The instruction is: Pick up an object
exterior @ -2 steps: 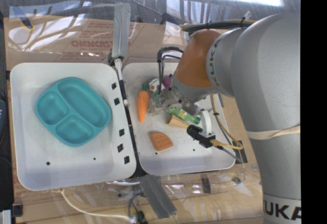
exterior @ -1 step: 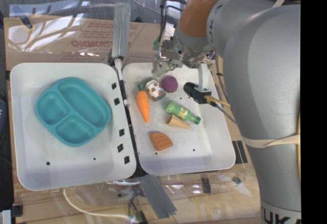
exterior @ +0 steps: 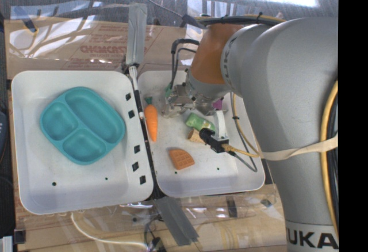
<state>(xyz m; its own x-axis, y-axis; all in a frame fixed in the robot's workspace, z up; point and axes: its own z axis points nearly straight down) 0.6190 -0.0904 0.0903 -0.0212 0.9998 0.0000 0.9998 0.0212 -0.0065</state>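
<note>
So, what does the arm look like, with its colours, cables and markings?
The arm is thick, rounded and grey, with an orange band above the wrist. Black cables loop beside the band. A yellow cable and a pale strap run across the lower body. White letters "UKA" show on the base. The gripper is dark metal and looks small next to the arm.

I see the left white bin (exterior: 29,182) holding a teal divided plate (exterior: 82,124) (three compartments), tilted slightly toward the back; a strip of grey tape (exterior: 135,35) runs over brown cardboard (exterior: 75,44) behind it; another grey strip (exterior: 175,219) lies at the front.
</note>
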